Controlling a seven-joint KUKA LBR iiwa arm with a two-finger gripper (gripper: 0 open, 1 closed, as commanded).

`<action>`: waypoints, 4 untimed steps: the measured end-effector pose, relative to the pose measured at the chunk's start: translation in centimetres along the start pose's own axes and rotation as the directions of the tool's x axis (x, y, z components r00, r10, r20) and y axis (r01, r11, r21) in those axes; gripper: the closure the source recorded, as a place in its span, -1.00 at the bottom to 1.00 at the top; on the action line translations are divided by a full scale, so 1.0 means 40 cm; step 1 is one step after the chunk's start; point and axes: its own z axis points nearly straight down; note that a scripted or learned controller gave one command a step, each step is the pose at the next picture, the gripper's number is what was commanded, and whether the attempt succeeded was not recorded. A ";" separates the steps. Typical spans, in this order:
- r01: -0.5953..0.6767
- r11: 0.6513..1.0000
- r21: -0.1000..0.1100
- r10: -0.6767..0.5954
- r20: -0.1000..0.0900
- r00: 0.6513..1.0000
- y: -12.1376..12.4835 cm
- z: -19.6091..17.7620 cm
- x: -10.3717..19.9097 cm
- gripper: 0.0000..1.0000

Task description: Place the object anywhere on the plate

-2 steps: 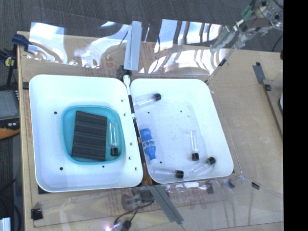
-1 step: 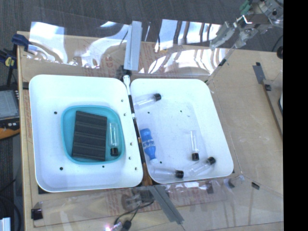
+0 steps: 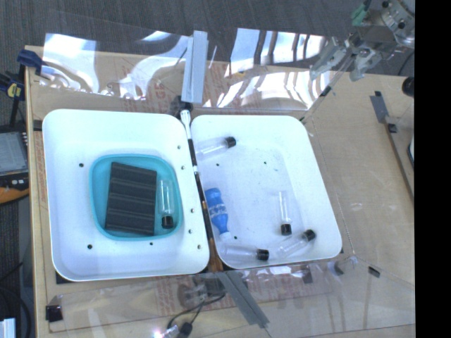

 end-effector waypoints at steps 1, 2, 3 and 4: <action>-0.126 0.992 -0.006 0.126 0.001 0.992 0.026 -0.003 0.005 -1.00; -0.214 0.977 -0.010 0.214 0.001 0.977 0.039 -0.004 0.015 -1.00; -0.287 0.958 -0.010 0.287 0.000 0.958 0.039 -0.003 0.014 -1.00; -0.358 0.934 -0.010 0.358 0.000 0.934 0.039 -0.003 0.020 -1.00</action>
